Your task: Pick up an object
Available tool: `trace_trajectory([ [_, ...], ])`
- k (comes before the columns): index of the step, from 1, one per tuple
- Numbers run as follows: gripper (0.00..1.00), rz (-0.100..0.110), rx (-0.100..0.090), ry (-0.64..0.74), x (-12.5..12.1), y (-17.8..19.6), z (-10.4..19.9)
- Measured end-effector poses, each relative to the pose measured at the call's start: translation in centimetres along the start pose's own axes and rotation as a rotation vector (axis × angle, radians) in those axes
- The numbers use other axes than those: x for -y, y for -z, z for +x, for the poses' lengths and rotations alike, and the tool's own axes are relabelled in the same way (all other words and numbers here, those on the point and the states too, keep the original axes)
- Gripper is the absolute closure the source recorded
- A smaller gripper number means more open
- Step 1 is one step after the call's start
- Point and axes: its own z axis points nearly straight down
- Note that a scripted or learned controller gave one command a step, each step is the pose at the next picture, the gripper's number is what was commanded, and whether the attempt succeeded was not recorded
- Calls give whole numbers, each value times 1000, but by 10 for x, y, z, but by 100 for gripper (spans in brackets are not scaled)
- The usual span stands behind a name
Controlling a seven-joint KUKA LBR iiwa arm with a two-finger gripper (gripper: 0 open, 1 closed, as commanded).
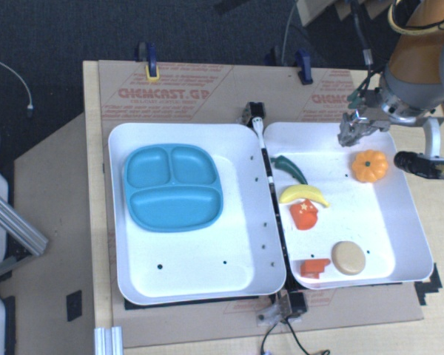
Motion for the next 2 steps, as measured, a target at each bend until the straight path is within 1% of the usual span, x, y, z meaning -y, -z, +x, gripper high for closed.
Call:
trace_trajectory([
  [1, 100, 0, 0, 0, -2, 45, 0],
  [2, 100, 11, -4, 2, 20, 44, 41],
])
